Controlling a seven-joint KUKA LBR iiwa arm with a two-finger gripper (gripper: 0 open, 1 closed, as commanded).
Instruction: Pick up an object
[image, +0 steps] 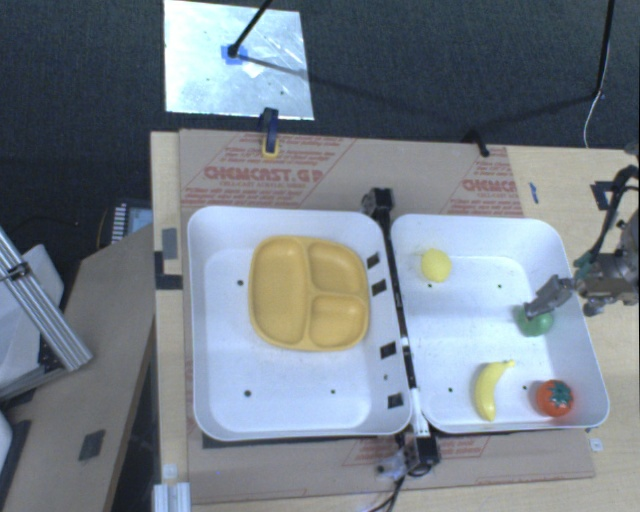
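The right bin (470, 250) holds a yellow lemon-like ball (435, 265) near its far left, a yellow banana (489, 387) at the front, a red-orange tomato (553, 397) in the front right corner, and a green round fruit (534, 322) by the right wall. My gripper (548, 298) reaches in from the right edge and sits directly over the green fruit, its grey finger (548, 296) overlapping the fruit's top. Whether it grips the fruit cannot be made out.
The left bin (220, 400) carries a yellow divided plate (306, 292) with three compartments. A black hinge strip (392, 300) runs between the bins. Cardboard (300, 170) lies under both, and cables hang at the far right.
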